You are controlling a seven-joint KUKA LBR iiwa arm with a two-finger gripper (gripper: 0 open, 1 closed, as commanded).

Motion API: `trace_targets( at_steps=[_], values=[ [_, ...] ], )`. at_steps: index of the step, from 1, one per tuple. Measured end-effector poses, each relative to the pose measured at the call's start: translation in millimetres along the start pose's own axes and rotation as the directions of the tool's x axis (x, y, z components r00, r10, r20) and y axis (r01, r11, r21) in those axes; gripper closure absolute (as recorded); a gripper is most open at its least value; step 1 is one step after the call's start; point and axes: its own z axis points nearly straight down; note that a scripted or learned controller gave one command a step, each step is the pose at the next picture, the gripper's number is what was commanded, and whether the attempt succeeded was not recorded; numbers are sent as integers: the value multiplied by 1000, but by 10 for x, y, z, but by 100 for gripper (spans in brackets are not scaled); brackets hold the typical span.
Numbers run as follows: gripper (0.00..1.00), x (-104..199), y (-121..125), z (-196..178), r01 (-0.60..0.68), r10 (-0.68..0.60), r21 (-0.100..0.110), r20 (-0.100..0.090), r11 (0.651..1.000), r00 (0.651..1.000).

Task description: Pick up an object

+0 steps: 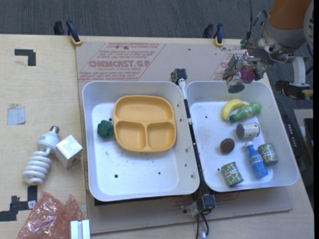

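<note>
My gripper (244, 74) hangs over the back edge of the right bin (284, 133), below the orange-banded wrist. A small purple object (247, 75) sits between its grey fingers, lifted off the bin floor. A grey cylindrical piece (235, 85) shows just below and left of it; I cannot tell whether it is part of the gripper. Lying in the right bin are a banana (231, 107), a green bottle (245, 112), a silver can (247, 130), a brown ball (227, 145), a blue bottle (256, 161) and two green cans (231, 174) (268, 154).
The left bin (99, 173) holds a yellow divided tray (145, 122) and a green broccoli piece (105, 129). On the bench to the left lie a spiral light bulb (40, 159), a white cube (69, 151) and a crumpled red bag (50, 217).
</note>
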Motion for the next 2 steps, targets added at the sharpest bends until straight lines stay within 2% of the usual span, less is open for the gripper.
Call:
trace_targets(
  at_steps=[1,2],
  values=[
    [0,-670,-158,775,-1,1,0,0,1000,1000],
    [0,-760,-999,1635,-1,1,-2,0,1000,1000]
  ],
)
